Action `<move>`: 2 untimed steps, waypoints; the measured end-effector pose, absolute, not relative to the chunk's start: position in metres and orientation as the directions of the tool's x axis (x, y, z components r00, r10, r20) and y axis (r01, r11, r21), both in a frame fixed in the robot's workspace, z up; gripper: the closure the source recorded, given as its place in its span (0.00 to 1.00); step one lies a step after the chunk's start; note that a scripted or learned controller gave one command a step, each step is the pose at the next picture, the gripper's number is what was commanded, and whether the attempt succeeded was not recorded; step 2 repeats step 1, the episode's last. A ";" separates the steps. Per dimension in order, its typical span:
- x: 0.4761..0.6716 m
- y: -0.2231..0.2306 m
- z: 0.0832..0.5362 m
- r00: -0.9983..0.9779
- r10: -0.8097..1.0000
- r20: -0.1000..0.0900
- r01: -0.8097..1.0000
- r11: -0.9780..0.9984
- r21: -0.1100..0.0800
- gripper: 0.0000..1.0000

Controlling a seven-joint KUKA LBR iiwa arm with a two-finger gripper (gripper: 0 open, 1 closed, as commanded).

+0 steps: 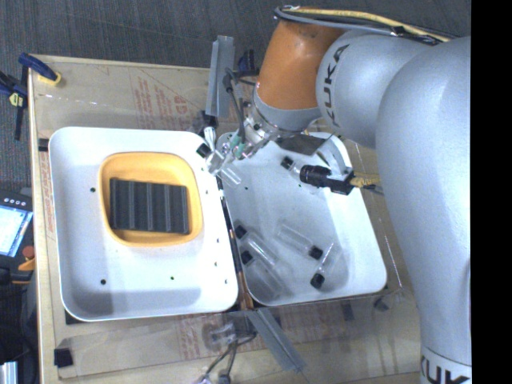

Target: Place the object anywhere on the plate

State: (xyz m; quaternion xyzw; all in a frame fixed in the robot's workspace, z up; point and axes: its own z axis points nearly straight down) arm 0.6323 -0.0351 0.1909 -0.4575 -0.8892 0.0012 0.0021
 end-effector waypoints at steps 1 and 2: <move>0.632 -0.036 0.191 -0.581 0.814 0.002 0.814 0.581 -0.004 0.00; 0.632 -0.036 0.191 -0.581 0.814 0.002 0.814 0.581 -0.004 0.00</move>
